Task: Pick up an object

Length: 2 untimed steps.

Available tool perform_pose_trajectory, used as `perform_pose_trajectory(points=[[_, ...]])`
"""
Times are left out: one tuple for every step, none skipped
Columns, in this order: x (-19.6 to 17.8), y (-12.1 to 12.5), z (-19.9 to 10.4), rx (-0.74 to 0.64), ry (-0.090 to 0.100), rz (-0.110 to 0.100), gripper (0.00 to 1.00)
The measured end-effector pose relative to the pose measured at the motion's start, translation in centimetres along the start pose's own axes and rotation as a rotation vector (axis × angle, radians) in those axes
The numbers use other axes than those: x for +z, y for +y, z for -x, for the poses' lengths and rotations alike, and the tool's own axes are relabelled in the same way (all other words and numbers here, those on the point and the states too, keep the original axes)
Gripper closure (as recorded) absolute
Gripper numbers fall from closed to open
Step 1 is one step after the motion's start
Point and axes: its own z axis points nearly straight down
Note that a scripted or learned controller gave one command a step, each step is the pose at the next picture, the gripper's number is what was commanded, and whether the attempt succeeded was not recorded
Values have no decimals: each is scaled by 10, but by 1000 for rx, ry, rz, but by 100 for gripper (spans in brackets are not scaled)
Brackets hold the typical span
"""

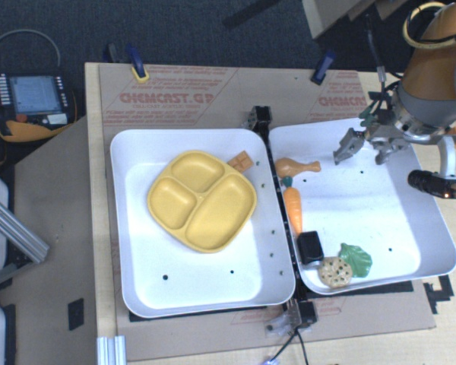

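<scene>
My gripper (366, 149) hangs over the far part of the right bin (410, 226), open, with nothing between its fingers. A tan drumstick (297, 167) lies to its left, near the bin's left wall. Below the drumstick an orange carrot (292, 208) lies along that wall. Nearer the front are a black block (310, 246), a speckled cookie (335, 272) and a green leafy piece (357, 258). All of them are apart from the gripper.
The left bin (144, 272) holds a yellow divided plate (202, 201) with a small brown block (241, 160) at its far right corner. A black clamp (259, 116) sits between the bins at the back. The arm comes in from the upper right.
</scene>
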Motion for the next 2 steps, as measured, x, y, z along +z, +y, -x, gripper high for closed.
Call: perform_pose_trajectory(points=[[-9, 3, 0, -3, -2, 15, 0], [54, 4, -3, -3, -1, 10, 0]])
